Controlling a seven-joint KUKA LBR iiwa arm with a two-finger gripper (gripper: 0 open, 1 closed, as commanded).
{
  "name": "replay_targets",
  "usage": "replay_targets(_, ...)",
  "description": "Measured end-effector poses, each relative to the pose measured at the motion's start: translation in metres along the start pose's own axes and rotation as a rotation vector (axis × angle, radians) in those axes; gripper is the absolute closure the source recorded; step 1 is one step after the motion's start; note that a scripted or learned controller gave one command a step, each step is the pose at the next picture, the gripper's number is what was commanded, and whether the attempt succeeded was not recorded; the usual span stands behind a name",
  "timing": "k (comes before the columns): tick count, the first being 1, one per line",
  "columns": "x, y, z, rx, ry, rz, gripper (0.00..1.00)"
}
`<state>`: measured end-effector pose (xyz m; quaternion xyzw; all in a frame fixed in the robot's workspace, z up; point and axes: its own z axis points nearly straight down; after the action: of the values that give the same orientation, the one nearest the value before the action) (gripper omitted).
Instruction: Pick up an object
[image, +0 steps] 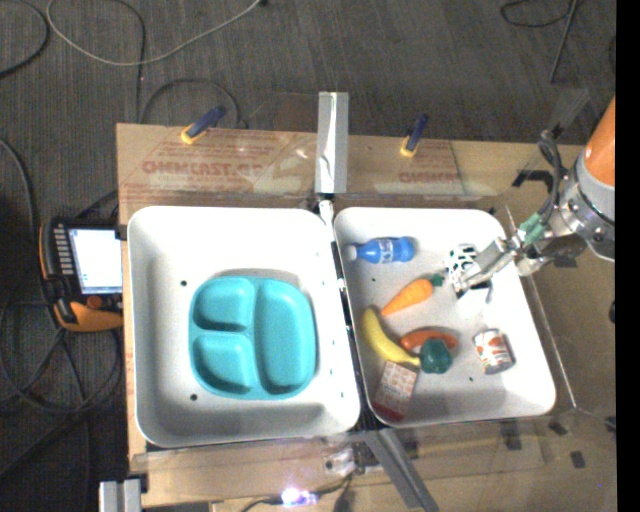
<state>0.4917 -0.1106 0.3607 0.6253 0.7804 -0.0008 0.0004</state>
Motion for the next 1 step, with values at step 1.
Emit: replay_targets(1,-0.0241,0.0075,0.126,0.002,0.003,0.037,0.0)
